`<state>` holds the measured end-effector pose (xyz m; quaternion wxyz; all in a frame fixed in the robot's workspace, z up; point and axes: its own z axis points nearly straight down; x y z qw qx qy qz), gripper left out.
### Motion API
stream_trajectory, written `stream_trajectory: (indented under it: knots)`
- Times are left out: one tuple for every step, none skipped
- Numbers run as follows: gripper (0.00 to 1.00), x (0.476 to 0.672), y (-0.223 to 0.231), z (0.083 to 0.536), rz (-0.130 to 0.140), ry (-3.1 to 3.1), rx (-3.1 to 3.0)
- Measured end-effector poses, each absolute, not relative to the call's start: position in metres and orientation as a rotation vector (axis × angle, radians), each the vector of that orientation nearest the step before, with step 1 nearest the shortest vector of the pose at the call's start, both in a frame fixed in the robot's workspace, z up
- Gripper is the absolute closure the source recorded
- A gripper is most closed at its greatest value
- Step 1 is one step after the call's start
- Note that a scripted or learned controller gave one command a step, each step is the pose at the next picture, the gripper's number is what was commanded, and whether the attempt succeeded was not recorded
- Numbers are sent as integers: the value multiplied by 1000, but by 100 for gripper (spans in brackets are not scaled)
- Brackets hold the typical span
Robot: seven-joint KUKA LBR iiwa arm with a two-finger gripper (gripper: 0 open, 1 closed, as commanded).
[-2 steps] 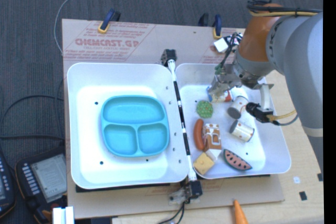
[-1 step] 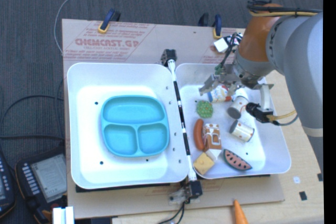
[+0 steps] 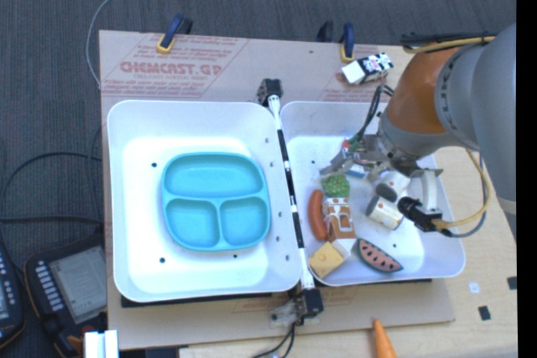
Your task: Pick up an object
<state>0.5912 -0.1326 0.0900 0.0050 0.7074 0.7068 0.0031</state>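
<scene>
The right bin [image 3: 436, 264] holds several toy foods. A red sausage [image 3: 316, 214] lies near the bin's left wall. Beside it are a green broccoli piece [image 3: 336, 184] and a brown and white piece [image 3: 340, 219]. A yellow cheese block [image 3: 327, 260] and a watermelon slice [image 3: 379, 256] lie at the front. My gripper [image 3: 357, 162] hangs low over the bin's middle, just right of and above the broccoli. The grey arm with its orange band [image 3: 419, 101] covers the bin's back right part. I see nothing held in the gripper.
The left bin [image 3: 134, 264] holds a blue three-part plate [image 3: 216, 201]. A black divider rail [image 3: 287, 172] runs between the bins. Blue clamps [image 3: 174, 31] and a small white box [image 3: 366, 68] sit on the board's far edge. Cables trail on the carpet.
</scene>
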Motion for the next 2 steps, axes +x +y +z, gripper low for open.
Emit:
stream_trajectory:
  knots:
    - [100, 592, -132, 101, 13, 2213, 2213]
    - [100, 591, -54, 185, 1, 2223, 2219]
